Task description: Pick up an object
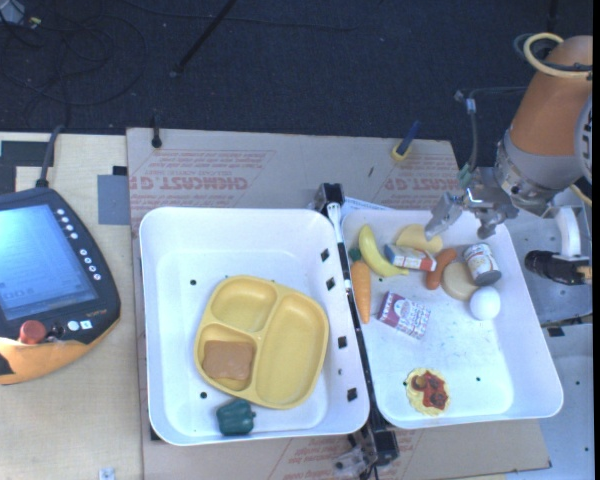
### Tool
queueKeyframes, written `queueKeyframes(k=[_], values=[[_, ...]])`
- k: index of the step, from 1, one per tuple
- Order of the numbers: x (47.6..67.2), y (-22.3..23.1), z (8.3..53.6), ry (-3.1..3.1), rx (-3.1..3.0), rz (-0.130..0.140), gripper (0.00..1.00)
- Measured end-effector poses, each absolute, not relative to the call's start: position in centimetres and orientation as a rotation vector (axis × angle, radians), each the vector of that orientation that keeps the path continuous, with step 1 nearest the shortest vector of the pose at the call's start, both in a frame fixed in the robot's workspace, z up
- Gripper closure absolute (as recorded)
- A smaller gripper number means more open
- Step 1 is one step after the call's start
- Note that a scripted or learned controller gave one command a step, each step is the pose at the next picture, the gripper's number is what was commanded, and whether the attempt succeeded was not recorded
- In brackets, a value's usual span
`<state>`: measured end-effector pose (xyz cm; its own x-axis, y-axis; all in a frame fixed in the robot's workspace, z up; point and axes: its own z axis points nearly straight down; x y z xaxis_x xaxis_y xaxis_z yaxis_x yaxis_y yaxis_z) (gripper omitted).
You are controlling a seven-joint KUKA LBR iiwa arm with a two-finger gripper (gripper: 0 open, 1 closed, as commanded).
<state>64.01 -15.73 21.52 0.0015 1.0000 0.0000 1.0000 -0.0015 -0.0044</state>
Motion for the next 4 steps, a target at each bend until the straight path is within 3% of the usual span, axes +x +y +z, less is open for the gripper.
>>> queueKeyframes(k=[1,2,3,4], values=[[64.6,-16.2,10.3,-2.225,-2.227,-0.006,0.00],[63.6,-18.5,9.7,-2.227,-2.209,-0.035,0.00],[64.7,-13.8,9.4,-2.226,-2.227,-0.004,0.00],[64.8,-14.0,10.7,-2.228,-2.233,-0.003,1.00]])
